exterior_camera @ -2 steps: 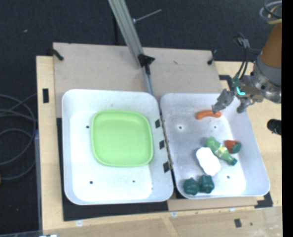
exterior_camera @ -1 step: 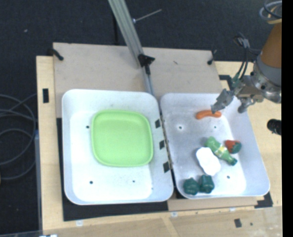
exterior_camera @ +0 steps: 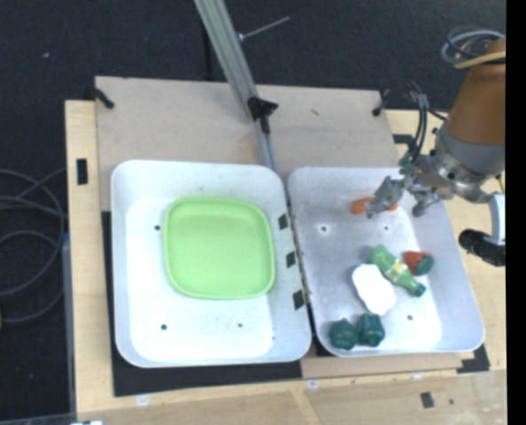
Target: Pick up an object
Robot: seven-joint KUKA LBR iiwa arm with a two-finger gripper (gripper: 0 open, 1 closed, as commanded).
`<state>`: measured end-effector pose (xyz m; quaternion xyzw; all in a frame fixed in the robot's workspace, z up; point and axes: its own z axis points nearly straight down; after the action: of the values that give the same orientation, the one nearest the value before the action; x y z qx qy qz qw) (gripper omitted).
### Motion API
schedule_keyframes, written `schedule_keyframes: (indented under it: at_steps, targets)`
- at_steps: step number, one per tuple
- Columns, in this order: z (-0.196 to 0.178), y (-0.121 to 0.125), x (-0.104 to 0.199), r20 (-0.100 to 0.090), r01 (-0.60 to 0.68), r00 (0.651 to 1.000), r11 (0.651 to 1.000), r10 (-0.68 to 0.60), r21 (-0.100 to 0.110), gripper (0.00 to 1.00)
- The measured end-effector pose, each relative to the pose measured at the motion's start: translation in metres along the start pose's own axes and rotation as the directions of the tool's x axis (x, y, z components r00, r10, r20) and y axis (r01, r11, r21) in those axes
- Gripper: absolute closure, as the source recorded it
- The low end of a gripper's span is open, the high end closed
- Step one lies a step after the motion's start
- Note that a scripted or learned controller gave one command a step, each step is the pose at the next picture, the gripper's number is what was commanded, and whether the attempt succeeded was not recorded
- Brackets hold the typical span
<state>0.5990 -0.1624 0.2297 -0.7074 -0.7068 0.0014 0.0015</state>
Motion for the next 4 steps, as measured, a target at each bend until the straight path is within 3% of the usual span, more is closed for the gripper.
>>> schedule_keyframes:
  at_steps: [2, 3, 4]
  targets:
    - [0.112, 0.005, 0.002, 0.0, 0.001, 1.0, 1.0, -0.001, -0.001, 0.0]
    - [0.099, 0.007, 0.001, 0.0, 0.0, 1.0, 1.0, 0.0, -0.006, 1.0]
    - [0.054, 0.001, 0.001, 0.001, 0.0, 1.0, 1.0, 0.0, -0.008, 1.0]
